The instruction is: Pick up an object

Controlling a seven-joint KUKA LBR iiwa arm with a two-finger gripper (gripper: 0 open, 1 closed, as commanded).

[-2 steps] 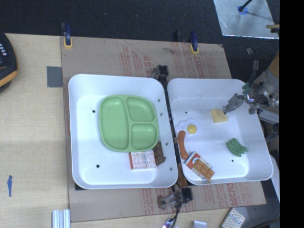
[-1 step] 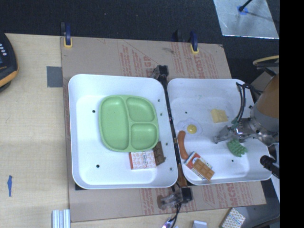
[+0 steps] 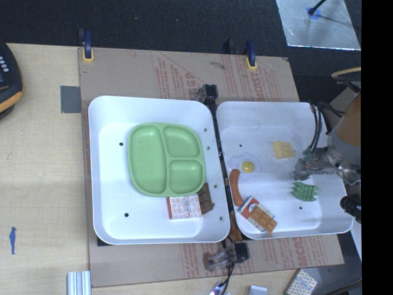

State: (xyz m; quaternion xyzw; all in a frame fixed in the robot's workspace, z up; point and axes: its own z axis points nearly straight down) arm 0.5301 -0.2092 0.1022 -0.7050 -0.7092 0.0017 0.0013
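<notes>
Light is even and fairly bright across the bench (image 3: 43, 183). The two white bins (image 3: 110, 220) are close to overexposed, with little surface detail, and the left bin's inner walls carry soft grey shading. The floor beyond is dark apart from one pale lit patch (image 3: 316, 14). The picture is soft and slightly grainy; small items look blurred.
</notes>
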